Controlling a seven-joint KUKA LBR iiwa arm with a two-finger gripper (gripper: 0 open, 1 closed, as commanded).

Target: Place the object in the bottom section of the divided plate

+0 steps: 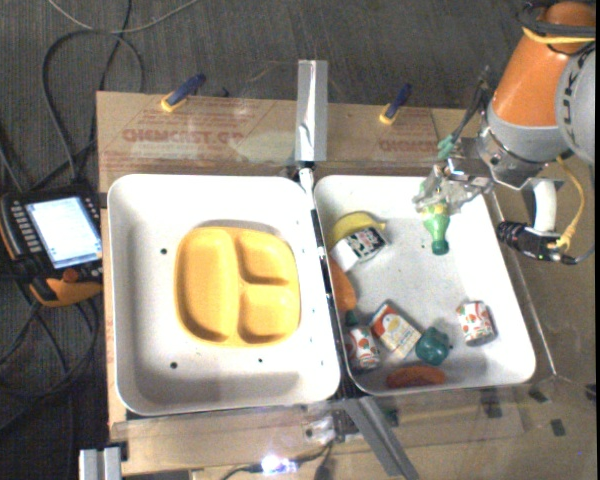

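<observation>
Gripper [442,196] sat at the right bin's [515,353] 12 o'clock, fingers clamped on a green bottle [438,230] hanging below, presumably headed for the yellow divided plate [239,283].

- Dark grey carpet floor [40,368] crossed by loose cables [75,38].
- Cardboard sheet [230,133] under the bins, held by blue-yellow clamps [183,91].
- Lit pendant screen [60,230] lies left.

A small green bottle-shaped object [438,232] hangs upright between the fingertips of my gripper [436,206], over the right bin's upper part; the yellow divided plate [240,281] lies flat well to my left, sections bare.
</observation>
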